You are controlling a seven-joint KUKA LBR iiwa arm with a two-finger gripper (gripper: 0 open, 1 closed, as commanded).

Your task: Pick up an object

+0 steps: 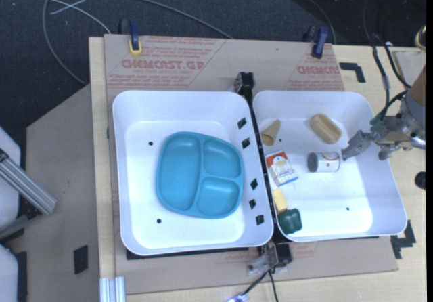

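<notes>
From my station I see a blue plate [200, 175] in the left bin [128, 118], a can [323, 162] mid right bin [379, 212], and at its three o'clock the gripper [365, 145], low over the bin, its state beyond my telling.

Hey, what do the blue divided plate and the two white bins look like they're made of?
The blue divided plate looks like moulded plastic: one even colour, rounded compartments, a soft matte sheen. The two white bins, left and right, seem to be thin formed plastic, smooth with rounded corners, though that is a guess from looks alone.
</notes>
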